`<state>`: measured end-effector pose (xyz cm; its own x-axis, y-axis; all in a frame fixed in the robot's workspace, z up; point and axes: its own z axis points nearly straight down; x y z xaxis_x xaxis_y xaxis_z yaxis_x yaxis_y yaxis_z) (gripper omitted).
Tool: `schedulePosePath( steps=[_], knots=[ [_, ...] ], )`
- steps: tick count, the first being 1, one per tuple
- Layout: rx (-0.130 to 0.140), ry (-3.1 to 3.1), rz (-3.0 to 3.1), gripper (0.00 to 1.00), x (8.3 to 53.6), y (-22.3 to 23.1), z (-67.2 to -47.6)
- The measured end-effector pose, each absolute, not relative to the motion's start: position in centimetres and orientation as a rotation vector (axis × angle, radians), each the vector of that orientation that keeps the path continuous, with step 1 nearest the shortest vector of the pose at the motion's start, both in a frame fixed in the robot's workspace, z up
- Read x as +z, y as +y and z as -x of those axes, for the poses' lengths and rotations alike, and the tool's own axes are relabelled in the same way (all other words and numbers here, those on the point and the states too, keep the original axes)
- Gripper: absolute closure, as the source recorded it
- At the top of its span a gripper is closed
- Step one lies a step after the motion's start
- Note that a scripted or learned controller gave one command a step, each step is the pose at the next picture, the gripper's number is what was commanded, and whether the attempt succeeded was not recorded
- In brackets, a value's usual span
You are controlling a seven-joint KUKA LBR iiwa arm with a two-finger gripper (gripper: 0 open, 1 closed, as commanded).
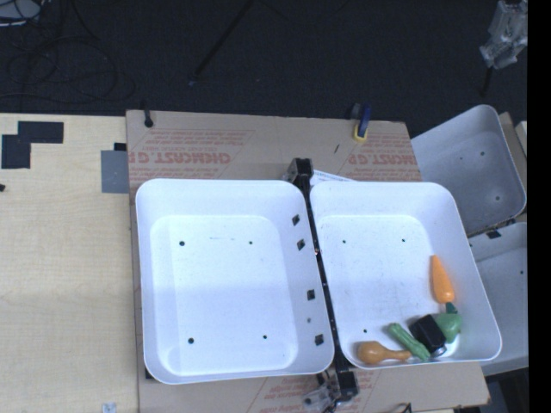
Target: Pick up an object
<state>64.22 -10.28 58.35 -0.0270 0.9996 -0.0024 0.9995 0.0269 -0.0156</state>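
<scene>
Several small objects lie bunched in the near right corner of the right bin (379, 198). An orange carrot-shaped piece (442, 280) rests against the right wall. Below it sit a green piece (450, 323), a black block (428, 333), a green stick (407, 341) and an orange pear-shaped piece (378, 352), touching one another. The left bin (219, 198) stands beside it. A pale grey part that looks like my gripper (505, 31) hangs at the top right edge, far above and behind the bins. It is too small and blurred to read.
Both bins rest on a cardboard sheet (258, 149) on the wooden bench. A black divider (314, 269) runs between them. A grey metal plate (469, 157) leans at the right, and a blue clamp (362, 122) sits at the cardboard's far edge.
</scene>
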Motion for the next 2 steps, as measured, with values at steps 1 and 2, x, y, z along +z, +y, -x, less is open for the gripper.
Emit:
schedulePosePath(
  steps=[1, 2],
  knots=[
    [0.023, -2.249, 2.178, 1.0, 59.28, -10.17, -64.27],
    [0.027, -2.253, 2.172, 1.0, 60.2, -10.07, -64.34]
  ],
)
